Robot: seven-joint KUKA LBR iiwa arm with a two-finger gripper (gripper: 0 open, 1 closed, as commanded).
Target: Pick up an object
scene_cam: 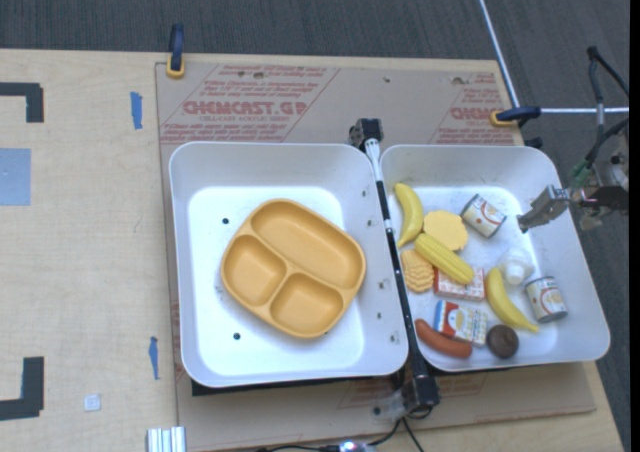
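A pale wooden surface (90, 240) carries two shallow white bins side by side. In the left bin (200, 340) an orange divided plate (292, 267) is seen lying flat; nothing there is needed for the step.

The right bin (585, 325) holds the candidates, crowded together: a banana (408, 212) at its left wall, a corn cob (443, 258), a sausage (443, 338) near the front, a small can (483, 215) toward the far side, a second banana (508, 300) and a second can (545, 298) to the right.

The gripper (540, 208) is seen above the far right part of this bin, just right of the far can, with nothing seen held. Whether it is open or closed cannot be told.

A good pick is judged to need a target with free space around it. The far can seems best placed; the middle items touch and could be dragged along. The bin wall close by is a likely obstacle.
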